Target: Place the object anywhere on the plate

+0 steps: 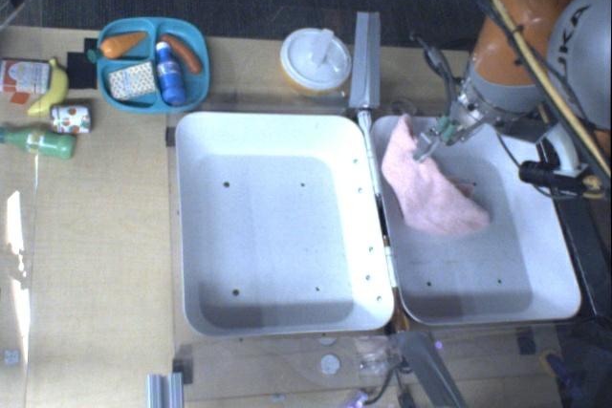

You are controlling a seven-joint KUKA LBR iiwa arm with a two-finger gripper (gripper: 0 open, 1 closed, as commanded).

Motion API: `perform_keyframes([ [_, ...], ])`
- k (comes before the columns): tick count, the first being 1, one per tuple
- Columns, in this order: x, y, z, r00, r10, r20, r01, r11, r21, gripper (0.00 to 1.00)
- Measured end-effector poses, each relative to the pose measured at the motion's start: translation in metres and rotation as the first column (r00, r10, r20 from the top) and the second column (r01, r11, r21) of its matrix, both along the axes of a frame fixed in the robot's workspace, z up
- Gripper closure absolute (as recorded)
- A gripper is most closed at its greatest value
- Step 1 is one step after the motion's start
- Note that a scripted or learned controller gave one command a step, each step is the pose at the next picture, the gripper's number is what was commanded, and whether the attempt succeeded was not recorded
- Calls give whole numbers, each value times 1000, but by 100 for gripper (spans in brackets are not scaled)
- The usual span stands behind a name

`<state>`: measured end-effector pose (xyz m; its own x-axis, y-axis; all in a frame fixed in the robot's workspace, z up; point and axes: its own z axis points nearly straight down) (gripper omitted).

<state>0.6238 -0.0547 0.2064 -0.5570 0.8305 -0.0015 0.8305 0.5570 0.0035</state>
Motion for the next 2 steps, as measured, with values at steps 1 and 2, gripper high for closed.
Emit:
perform_keyframes([
  [1, 2, 1, 19, 1000, 4, 1, -4, 1000, 0, 100],
  [2, 3, 52, 26, 919, 395, 2, -395, 919, -2, 100],
])
